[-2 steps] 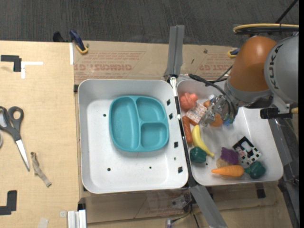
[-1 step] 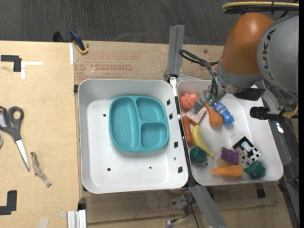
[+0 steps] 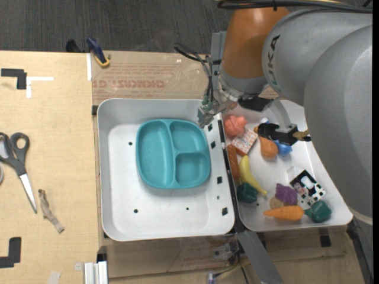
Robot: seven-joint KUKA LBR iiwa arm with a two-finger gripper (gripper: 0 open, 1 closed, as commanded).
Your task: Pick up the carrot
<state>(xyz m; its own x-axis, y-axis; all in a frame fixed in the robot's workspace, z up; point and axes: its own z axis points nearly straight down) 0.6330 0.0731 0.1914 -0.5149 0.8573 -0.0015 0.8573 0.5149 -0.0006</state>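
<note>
While you look down from the fixed camera, the grey arm [image 3: 320, 81] with its orange band reaches in from the right and fills the upper right of the view. Its pincer [image 3: 207, 112] hangs over the divide between the two bins, at the top right corner of the left bin [image 3: 112, 218]. You cannot tell from here whether it is wide or narrow; nothing shows between its tips.

Your carrot [image 3: 285, 213] lies on its side near the front edge of the right bin [image 3: 331, 188], tip pointing left, well apart from the pincer. A purple toy [image 3: 286, 193] sits just behind it, a dark green piece [image 3: 320, 212] just to its right, and a black-and-white patterned block [image 3: 308, 186] beyond those. A banana [image 3: 249, 177] lies toward the bin's left wall, with a pink toy [image 3: 235, 123] and a small printed box [image 3: 244, 141] further back.

A teal divided plate [image 3: 173, 153] rests in the left bin. On the tabletop [image 3: 47, 129] to the left you see scissors [image 3: 18, 161] lying flat.
</note>
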